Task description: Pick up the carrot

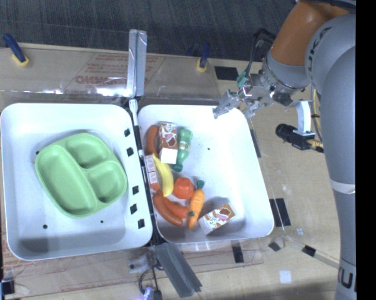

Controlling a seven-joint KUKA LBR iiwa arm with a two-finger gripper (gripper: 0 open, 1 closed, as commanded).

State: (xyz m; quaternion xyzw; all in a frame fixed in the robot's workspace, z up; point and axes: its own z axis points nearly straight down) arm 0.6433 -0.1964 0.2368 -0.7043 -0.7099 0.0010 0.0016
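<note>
The carrot (195,205) is small and orange with a green top. It lies near the front of the right bin (238,167), its tip toward the front wall, between a red sausage (169,210) and a small carton (218,217). My gripper (235,105) hangs over the bin's back right corner, well away from the carrot. Its fingers are open with nothing between them.
A banana (163,177), a tomato (183,187), a green bottle (183,144), a juice carton (168,136) and another sausage (152,139) crowd the right bin's left side. The left bin (25,230) holds a green divided plate (82,174).
</note>
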